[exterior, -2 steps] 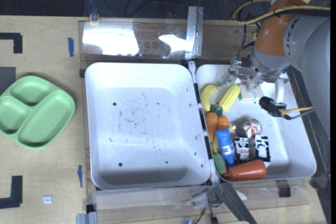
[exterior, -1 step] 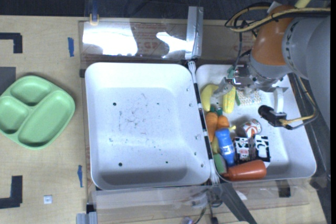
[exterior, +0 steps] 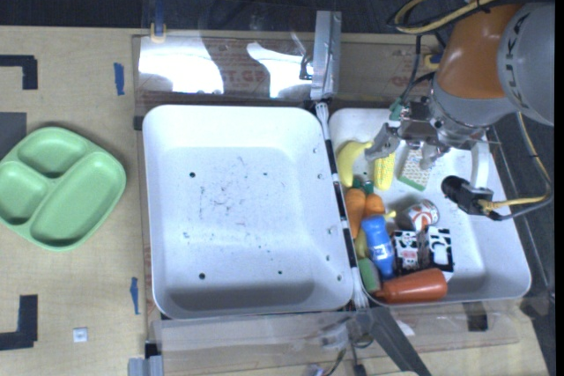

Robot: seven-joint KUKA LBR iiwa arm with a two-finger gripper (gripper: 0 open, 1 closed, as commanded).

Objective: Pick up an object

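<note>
Two shallow white plastic bins (exterior: pixel 233 123); one spread-fingered gripper (exterior: pixel 407 150) over the right bin, near one yellow banana (exterior: pixel 350 157).

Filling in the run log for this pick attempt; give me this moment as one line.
gripper: above right bin, by corn | grasp: none seen | left bin: white

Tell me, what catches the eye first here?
The grey arm with its orange band comes in from the right, its claw over the right bin, which is crowded with toy food and a blue bottle. At far left sits a green divided plate.
</note>
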